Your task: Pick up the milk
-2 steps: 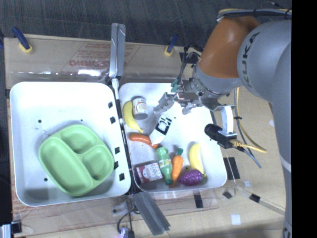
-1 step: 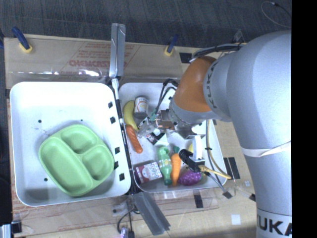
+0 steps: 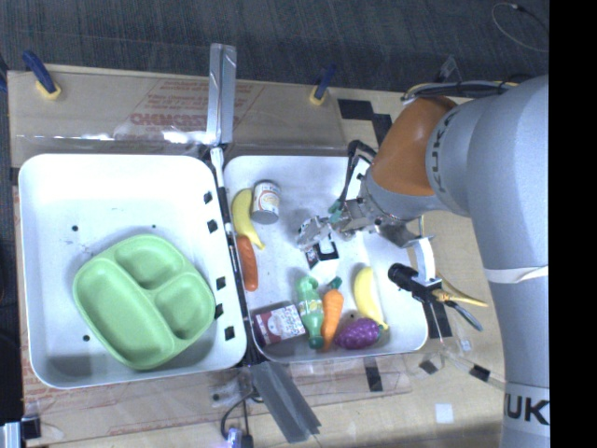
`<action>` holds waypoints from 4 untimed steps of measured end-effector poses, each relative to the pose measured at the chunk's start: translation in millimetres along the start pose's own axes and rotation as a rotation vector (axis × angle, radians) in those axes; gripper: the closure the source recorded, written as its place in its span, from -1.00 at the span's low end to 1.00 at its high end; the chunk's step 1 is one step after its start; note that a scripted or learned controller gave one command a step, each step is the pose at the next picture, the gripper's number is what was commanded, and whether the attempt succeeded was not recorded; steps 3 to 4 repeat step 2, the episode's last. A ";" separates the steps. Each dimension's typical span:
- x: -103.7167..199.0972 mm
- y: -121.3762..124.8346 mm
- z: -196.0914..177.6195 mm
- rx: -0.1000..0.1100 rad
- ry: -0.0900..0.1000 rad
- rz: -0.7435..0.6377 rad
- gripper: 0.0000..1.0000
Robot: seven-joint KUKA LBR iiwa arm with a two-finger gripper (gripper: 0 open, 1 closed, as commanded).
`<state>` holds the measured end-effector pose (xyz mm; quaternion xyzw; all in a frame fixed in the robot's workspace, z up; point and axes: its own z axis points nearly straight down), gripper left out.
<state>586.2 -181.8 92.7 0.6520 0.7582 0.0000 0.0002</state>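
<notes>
Tool (image 3: 320,234) hovers mid-bin, food along edges

Two bins (image 3: 37,250) — two bananas (image 3: 242,215), one carrot (image 3: 331,311).

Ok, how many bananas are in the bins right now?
2. One banana lies by the right bin's left wall, beside the can; the other banana lies near its right side, above the grapes. More could be hidden under the arm.
</notes>
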 end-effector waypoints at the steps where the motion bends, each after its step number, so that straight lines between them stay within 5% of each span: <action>1: 0.7 1.0 -10.6 -0.001 0.000 -0.005 1.00; 2: 96.0 -6.5 -109.2 0.002 0.001 -0.078 1.00; 4: 96.0 -6.5 -109.2 0.002 0.001 -0.078 1.00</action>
